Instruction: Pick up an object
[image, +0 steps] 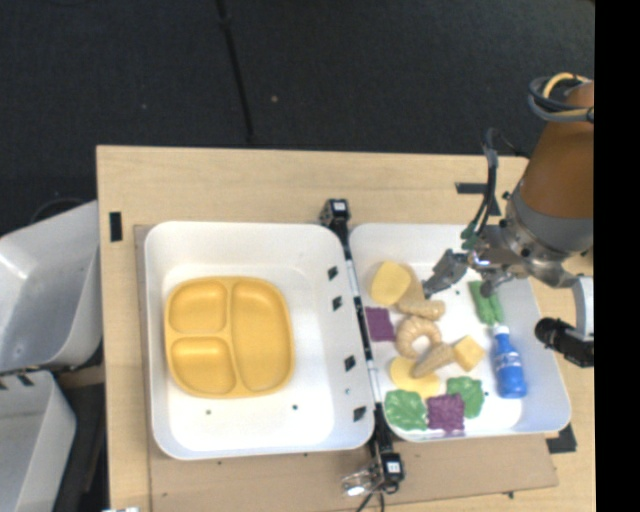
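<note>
The right bin (540, 410) holds several small toys. Among them are a yellow piece (390, 283), tan croissant shapes (418, 334), a purple square (378, 323), a yellow wedge (467, 352), green lumps (404, 405), a purple block (445, 411), a green stick (487, 304) and a blue bottle (508, 365). My gripper (463, 279) hangs over the upper middle of this bin, just right of the yellow piece. It is open with nothing between its fingers. One dark finger (441, 273) points down-left towards the tan shapes.
The left bin (160, 400) carries a yellow divided plate (229, 335). A black divider with clips (352, 300) runs between the bins. The arm's orange band (560, 165) stands over the bench's right edge. White equipment (40, 290) sits off the left side.
</note>
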